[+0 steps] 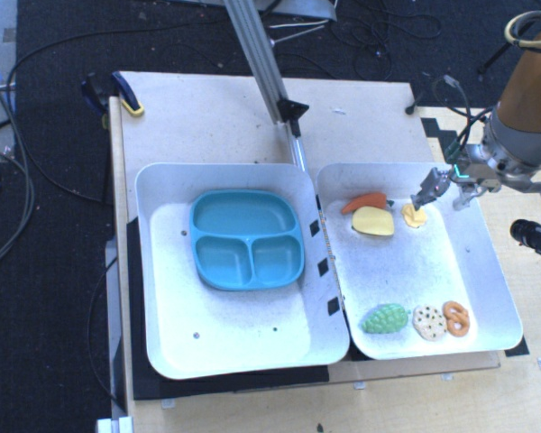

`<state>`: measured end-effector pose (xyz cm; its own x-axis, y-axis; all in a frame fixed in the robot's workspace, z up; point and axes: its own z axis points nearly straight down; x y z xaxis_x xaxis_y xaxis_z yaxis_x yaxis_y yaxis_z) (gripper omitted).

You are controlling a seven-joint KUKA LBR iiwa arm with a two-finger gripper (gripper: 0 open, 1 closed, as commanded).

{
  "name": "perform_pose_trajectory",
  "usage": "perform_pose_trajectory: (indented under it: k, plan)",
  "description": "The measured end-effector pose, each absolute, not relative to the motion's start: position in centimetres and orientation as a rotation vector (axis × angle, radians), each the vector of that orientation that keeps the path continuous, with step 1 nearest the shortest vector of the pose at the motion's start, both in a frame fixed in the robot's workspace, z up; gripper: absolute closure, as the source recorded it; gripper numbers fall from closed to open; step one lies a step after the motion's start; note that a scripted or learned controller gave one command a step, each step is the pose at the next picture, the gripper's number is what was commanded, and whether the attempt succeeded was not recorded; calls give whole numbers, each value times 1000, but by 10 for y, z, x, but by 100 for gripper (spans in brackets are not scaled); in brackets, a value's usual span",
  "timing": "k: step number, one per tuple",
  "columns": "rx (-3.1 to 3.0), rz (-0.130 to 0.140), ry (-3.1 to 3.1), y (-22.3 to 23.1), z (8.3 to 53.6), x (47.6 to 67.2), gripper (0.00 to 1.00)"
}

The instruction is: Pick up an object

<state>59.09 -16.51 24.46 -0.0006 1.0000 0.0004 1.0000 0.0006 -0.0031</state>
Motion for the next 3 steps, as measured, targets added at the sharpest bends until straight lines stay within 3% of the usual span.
perform_pose_trajectory:
  k: [1, 3]
  plan:
    - [-2220, 0, -2223, -165, 246, 592, 0]
    - [-2222, 3, -2220, -179, 147, 594, 0]
